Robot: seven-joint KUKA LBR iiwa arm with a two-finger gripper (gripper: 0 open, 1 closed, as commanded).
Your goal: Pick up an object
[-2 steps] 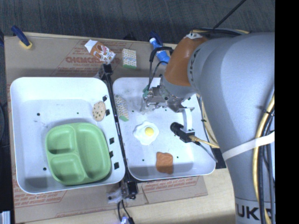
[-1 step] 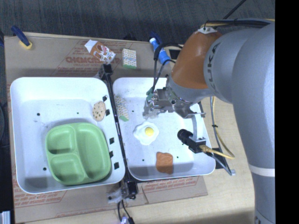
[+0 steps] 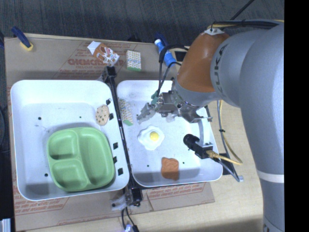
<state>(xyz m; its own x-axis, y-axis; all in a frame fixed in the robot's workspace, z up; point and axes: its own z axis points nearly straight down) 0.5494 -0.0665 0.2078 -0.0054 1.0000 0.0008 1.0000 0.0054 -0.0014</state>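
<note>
In the right bin (image 3: 203, 170) I see the grey arm (image 3: 241, 62) bent low, its gripper (image 3: 145, 114) hanging just above the flat fried egg (image 3: 151, 138). The fingers look slightly parted and hold nothing, though blur leaves me unsure. A rough orange-brown block (image 3: 169, 168) sits nearer the front rim.

Bench (image 3: 231, 202): light wood top, mostly covered by flattened printed cardboard (image 3: 72, 62). Two white bins sit on the cardboard side by side, touching: left bin (image 3: 19, 129), right bin (image 3: 193, 175). Along the cardboard's far edge: a crumpled wrapper (image 3: 102, 53) and a small packet (image 3: 133, 60), near each other. Blue clamp (image 3: 22, 37) at the far-left corner.
</note>
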